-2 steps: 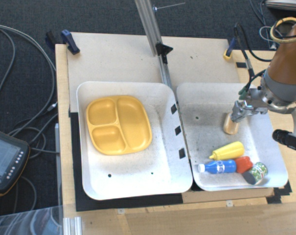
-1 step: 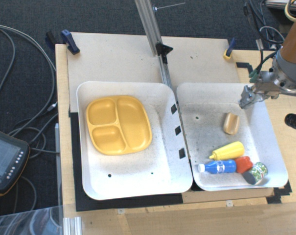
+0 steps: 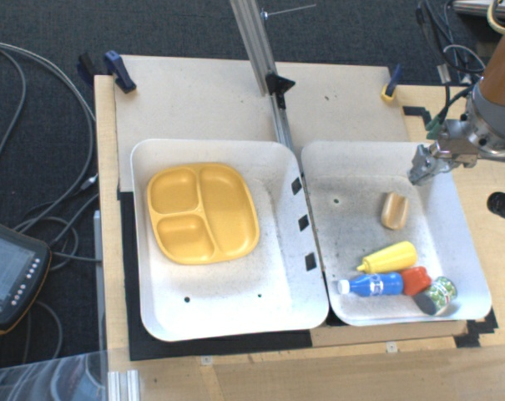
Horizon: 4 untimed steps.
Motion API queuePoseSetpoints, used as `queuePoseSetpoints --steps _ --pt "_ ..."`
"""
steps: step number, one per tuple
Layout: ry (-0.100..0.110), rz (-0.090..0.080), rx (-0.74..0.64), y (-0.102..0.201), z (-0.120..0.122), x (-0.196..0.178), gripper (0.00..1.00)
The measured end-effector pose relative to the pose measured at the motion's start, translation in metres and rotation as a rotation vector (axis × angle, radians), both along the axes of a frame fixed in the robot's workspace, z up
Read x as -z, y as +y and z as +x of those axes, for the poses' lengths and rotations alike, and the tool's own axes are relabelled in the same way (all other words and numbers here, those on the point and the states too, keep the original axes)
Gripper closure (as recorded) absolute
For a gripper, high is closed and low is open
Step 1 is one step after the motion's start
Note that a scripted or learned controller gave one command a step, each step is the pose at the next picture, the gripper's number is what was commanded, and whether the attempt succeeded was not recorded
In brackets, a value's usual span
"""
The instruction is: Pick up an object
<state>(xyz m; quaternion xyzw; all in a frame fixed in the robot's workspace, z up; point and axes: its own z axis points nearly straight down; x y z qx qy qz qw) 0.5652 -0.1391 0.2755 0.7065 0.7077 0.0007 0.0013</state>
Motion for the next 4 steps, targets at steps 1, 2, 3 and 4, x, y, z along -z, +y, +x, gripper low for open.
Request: queuePoseSetpoints --steps 1,2,3,4 --pt "0.003 0.004 -0.005 0.053 0.001 -0.001 1.0" --pt "0.001 0.003 -0.006 0.107 0.011 -0.004 1.0" --pt "0.007 0.004 -0.005 0.159 0.02 0.017 1.0" --pt "0.001 0.002 -0.004 0.205 0.035 0.022 1.0"
